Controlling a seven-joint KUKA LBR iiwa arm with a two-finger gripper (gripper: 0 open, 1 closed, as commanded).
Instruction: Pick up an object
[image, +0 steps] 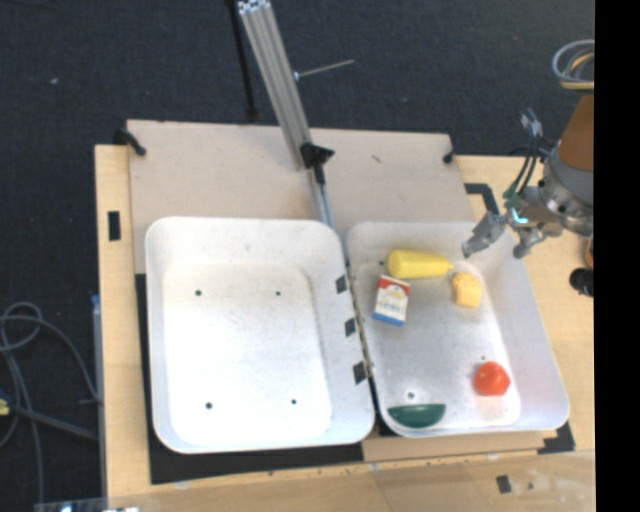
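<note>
The right bin (530, 320) holds a yellow banana-shaped piece (417, 264), a small yellow lump (466, 289), a red, white and blue carton (391, 299), a red-orange ball (490, 378) and a dark green bowl-shaped piece (416, 413). My gripper (503, 240) hangs over the bin's far right corner, just up and right of the yellow lump. Its two fingers are spread apart with nothing between them.
The left bin (250, 330) lies beside the right one. A slanted metal rail (285, 90) rises from the back of the bench between the bins. Cables (40, 340) lie on the floor at the left.
</note>
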